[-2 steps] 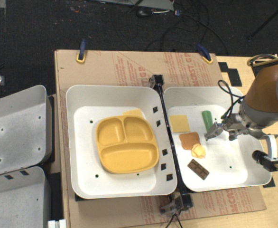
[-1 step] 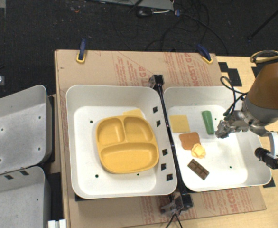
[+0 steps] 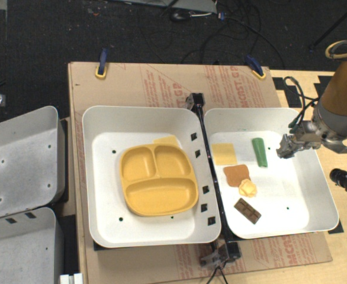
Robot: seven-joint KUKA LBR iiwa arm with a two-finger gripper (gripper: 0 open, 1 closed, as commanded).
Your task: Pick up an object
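Observation:
The right bin holds a pale yellow flat square, a green stick, a brown flat piece, a small yellow lump and a dark brown bar. My gripper hangs over the right bin's upper right part, just right of the green stick and apart from it. Nothing shows between its tips.
The left bin holds a yellow divided tray with a pale yellow piece peeking out behind it. A black divider runs between the bins. Cables trail at the right. White lids lie left of the bench.

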